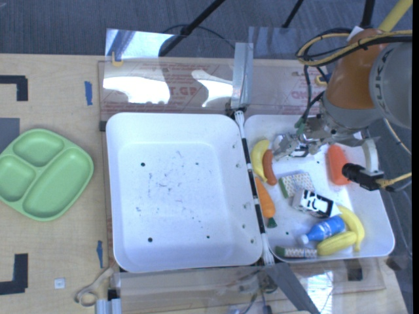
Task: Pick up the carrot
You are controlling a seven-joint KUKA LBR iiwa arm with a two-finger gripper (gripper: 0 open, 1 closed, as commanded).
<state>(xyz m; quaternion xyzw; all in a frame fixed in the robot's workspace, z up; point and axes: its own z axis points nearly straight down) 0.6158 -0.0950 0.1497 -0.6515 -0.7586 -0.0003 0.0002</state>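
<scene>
Carrot [265, 200]: orange, slender, green-tipped at the near end. Lies in the right-hand bin [380, 214], hard against the divider shared with the left bin [131, 136]. Long axis roughly along that divider, slightly slanted, thick end toward the far side, green end toward the near rim. Upper end just beside a yellow banana [260, 157], possibly touching.

Gripper [292, 144]: hangs over the far part of the right bin, below the orange wrist band [347, 77]. Opening of the pincer: cannot tell, metal parts and cables too tangled to read. Nothing seen between them.

Relation: carrot sits nearer the camera and a little leftward of the gripper, near but clearly apart, banana between the two. Probably calls for a short travel toward the near-left, closing across the carrot's narrow width, with little room on the divider side.

Other contents, right bin: orange-red block [336, 163], blue bottle [325, 229], second banana [347, 231].
</scene>
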